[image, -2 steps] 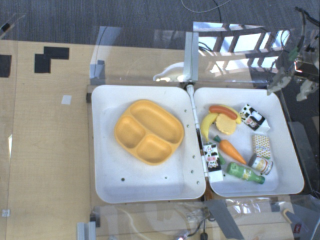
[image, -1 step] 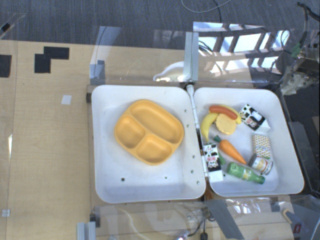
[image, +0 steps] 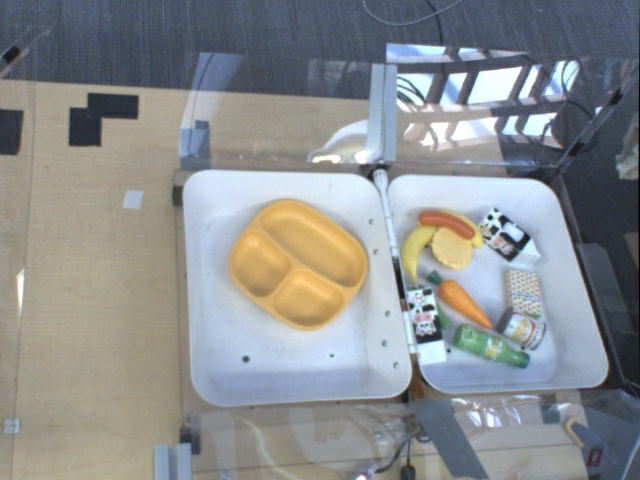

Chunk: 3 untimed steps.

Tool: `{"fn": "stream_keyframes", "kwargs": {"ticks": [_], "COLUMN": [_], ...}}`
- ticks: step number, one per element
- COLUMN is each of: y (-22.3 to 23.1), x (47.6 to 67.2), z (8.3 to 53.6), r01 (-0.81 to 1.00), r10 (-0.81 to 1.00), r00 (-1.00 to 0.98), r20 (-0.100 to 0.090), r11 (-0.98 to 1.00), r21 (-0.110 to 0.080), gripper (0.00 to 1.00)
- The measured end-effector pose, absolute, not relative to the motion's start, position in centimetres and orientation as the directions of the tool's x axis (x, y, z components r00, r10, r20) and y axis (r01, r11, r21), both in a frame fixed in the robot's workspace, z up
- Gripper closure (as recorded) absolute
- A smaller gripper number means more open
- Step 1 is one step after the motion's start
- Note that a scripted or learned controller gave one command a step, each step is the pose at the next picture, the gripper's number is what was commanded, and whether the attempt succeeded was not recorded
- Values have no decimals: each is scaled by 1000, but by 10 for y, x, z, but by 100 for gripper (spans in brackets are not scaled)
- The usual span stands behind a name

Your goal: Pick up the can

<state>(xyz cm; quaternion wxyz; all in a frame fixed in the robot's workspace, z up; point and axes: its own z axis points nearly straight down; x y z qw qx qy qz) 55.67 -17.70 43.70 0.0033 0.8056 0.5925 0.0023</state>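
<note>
Two white bins sit side by side on the surface; the left bin [image: 210, 368] holds a yellow divided plate [image: 297, 262]. In the right bin [image: 575, 298], the can [image: 522, 329] lies tipped near the right wall, between a green bottle [image: 490, 346] and a patterned carton [image: 524, 292]. Its label is unreadable.
</note>
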Motion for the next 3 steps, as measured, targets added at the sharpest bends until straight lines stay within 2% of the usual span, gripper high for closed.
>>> {"fn": "stream_keyframes", "kwargs": {"ticks": [1,2,3], "y": [-177,-173,-172], "x": [557,488,489], "z": [437,437,449], "r01": [955,994,993], "r10": [955,994,993], "r00": [297,-108,-114], "r20": [0,-4,-7], "r11": [-297,108,114], "r21": [8,8,15], "gripper": [0,0,100]}}
